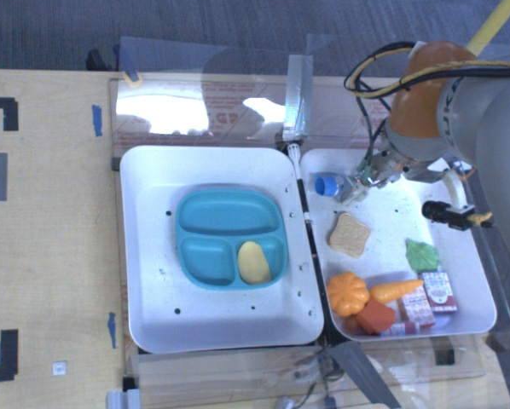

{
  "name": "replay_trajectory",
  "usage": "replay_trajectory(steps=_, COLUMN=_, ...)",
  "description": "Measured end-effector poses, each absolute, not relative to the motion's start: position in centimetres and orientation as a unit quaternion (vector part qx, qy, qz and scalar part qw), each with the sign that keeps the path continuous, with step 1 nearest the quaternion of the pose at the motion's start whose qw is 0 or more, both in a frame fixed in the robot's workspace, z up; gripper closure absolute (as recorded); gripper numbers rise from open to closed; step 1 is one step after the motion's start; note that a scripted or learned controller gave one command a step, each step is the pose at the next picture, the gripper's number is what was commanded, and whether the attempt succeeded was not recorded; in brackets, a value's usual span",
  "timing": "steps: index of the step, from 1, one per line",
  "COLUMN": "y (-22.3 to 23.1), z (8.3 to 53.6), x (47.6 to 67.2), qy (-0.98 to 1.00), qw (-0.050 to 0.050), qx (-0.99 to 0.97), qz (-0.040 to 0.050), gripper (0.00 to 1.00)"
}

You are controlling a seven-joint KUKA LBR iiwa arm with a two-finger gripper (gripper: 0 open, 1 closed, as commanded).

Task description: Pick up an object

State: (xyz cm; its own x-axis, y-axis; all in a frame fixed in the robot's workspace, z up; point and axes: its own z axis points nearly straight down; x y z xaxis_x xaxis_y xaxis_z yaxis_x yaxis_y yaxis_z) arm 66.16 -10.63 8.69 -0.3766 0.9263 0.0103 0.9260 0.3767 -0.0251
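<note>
My gripper (360, 181) is low in the back left corner of the right bin (481, 313), under the orange-banded wrist (425, 100). A small blue object (326, 186) lies just to its left, close to or touching it. A slice of bread (350, 234) sits just in front of the gripper. Along the bin's front lie an orange pumpkin (347, 292), a carrot (396, 290), a red block (376, 318) and small cartons (430, 301). A green piece (422, 254) rests at the right.
The left bin (144, 254) holds a blue divided tray (195, 224) with a yellow oval item (253, 262) in its front right compartment. A metal divider (298, 100) stands behind the bins. Cables loop above the arm's wrist.
</note>
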Motion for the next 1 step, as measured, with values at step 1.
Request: replay_trajectory(steps=1, y=-10.53, z=8.70, x=66.14, qy=-0.830, qw=0.011, qx=-0.557, qz=0.0082, gripper=0.00)
